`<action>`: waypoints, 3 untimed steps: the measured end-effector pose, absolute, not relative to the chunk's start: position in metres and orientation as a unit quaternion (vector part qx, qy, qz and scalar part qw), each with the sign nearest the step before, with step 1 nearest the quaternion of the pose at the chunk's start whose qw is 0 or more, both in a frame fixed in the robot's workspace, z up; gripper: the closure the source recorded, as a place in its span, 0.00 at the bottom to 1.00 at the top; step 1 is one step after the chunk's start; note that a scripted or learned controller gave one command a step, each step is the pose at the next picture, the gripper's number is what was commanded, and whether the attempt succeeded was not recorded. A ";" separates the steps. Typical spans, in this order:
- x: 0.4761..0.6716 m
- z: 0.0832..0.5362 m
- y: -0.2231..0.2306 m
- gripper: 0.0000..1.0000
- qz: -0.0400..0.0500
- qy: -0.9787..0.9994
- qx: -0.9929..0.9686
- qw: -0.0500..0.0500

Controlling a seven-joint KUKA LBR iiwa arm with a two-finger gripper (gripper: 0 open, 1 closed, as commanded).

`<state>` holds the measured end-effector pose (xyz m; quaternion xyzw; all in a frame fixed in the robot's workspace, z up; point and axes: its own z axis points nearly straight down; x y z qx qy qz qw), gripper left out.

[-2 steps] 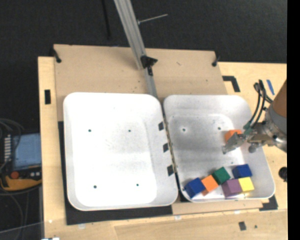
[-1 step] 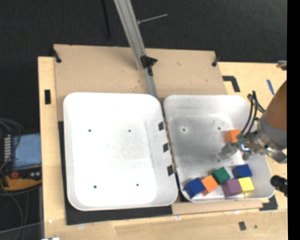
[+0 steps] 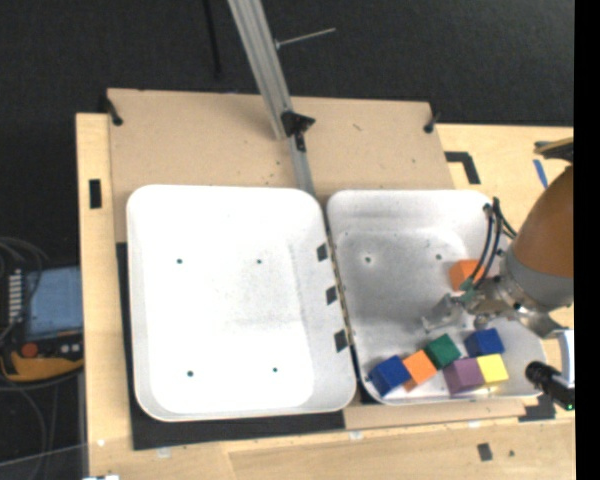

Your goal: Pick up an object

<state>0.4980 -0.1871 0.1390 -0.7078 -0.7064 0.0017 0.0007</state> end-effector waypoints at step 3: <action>0.506 0.233 -0.190 1.00 -0.002 -0.709 -0.706 -0.003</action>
